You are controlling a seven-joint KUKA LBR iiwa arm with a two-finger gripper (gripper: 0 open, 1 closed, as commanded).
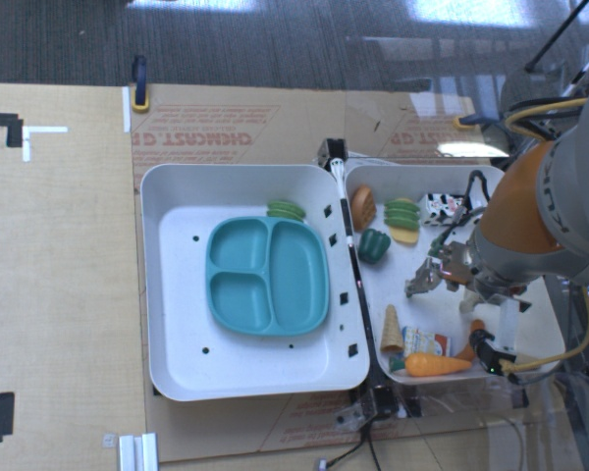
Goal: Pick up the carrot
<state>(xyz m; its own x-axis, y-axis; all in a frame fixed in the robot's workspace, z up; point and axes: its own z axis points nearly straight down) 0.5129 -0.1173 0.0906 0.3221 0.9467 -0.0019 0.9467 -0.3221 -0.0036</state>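
The carrot (435, 365) lay at the near edge of the right bin (545, 327), touching a small printed packet (427, 341) whose lettering was too small to read, with an ice-cream cone (391, 328) just beside them. Above the bin's middle hung the gripper (427, 275), well apart from the carrot, and whether it was open or closed could not be told. Farther off sat a green pepper (374, 245), a bread roll (362, 205) and a cow-patterned toy (440, 205), while the left bin (167, 292) held a teal divided plate (269, 275), and the cardboard (206, 137) beyond bore reversed red print that seemed to read "CHEMCAST GP"
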